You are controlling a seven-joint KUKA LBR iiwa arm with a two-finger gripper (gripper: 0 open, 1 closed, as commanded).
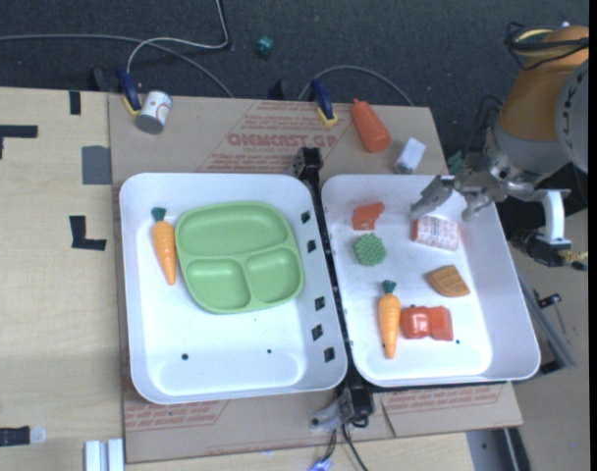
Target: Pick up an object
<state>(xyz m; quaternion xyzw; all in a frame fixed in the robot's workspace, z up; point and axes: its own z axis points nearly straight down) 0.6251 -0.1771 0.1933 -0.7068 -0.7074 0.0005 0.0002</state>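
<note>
My gripper [452, 202] hangs over the far right part of the right bin [495, 361], open, with nothing between its fingers. Just below it lies a pink and white block [436, 231], close to the fingertips. Also in this bin are an orange-red piece [367, 214], a green knobbly ball [370, 250], a brown biscuit [448, 281], a carrot [388, 319] and a red toy [426, 323]. The left bin [230, 371] holds a green divided plate [242, 255] and a second carrot [163, 245].
Behind the bins, on the cardboard, lie an orange bottle [370, 126], a small white cube [410, 153] and a little can [154, 111]. A black clip strip [316, 253] runs between the two bins. Cables trail across the dark floor at the back.
</note>
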